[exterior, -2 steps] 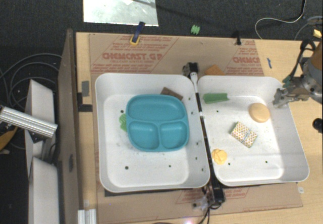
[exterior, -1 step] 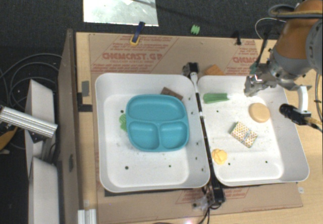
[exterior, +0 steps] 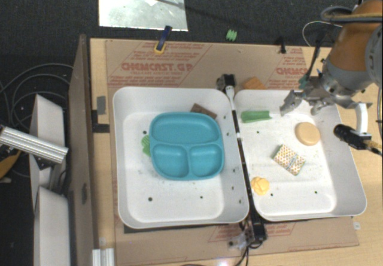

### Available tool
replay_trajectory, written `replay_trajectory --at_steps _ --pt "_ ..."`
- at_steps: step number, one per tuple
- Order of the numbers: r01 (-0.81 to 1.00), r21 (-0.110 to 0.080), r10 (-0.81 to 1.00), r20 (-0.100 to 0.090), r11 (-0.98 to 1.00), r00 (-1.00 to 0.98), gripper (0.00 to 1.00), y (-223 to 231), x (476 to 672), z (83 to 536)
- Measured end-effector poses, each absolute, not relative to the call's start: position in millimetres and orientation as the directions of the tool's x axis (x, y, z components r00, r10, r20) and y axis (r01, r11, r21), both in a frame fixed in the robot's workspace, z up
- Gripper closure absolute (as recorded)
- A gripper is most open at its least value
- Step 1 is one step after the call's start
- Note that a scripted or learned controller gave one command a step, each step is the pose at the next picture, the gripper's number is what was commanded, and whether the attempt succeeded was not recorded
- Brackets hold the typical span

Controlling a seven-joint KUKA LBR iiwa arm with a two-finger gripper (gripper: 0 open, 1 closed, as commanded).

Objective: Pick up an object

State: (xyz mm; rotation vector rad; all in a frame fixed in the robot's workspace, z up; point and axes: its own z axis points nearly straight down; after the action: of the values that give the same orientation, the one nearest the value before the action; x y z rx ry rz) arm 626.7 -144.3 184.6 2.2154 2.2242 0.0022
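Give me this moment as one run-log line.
gripper: over right bin, far side, nothing held | nearest: tan disc | green block: untouched | pick: not done

- Red block lettering is running across the brown cardboard sheet (exterior: 179,64) lying under the two bins; above the left bin it is reading roughly "CHEMCAST GP" (the last letters are blurring, so that reading is uncertain).
- The same red print is showing again on the cardboard sheet near the upper right corner, partly hiding behind the arm, where only "CHEMC" or so is coming through.
- More red print is peeking out along the near edge below the bins, too small to read.
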Motion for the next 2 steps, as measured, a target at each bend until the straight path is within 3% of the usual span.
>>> replay_trajectory --at_steps 1,2 --pt "1.000 0.001 1.000 0.002 0.009 -0.009 0.00 -95.1 658.4 132.5" --pt "1.000 0.000 1.000 0.000 0.006 -0.006 0.00 -84.0 668.7 96.1"
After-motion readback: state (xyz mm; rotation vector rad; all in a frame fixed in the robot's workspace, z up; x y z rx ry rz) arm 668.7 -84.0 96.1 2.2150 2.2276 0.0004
